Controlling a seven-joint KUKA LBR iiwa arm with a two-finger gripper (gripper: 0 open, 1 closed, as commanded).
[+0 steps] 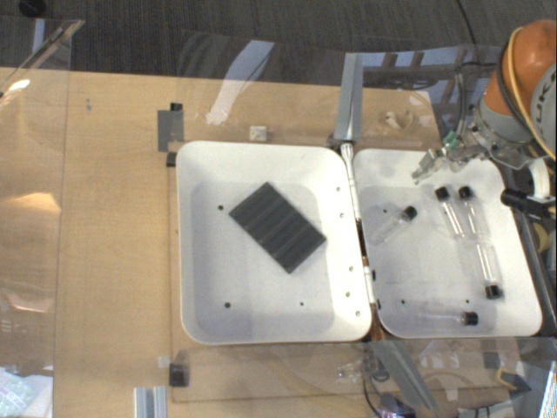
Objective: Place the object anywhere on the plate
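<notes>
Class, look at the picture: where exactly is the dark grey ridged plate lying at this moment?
The dark grey plate lies flat, turned diamond-wise, near the middle of the left bin, apart from the clear vials in the right bin.

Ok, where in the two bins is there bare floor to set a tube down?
The left bin has bare floor all around the dark ribbed plate, widest along the bottom edge and the left wall. The right bin is bare in its lower left part. Its right side is crowded with clear tubes, and the gripper hangs over its top edge.
</notes>
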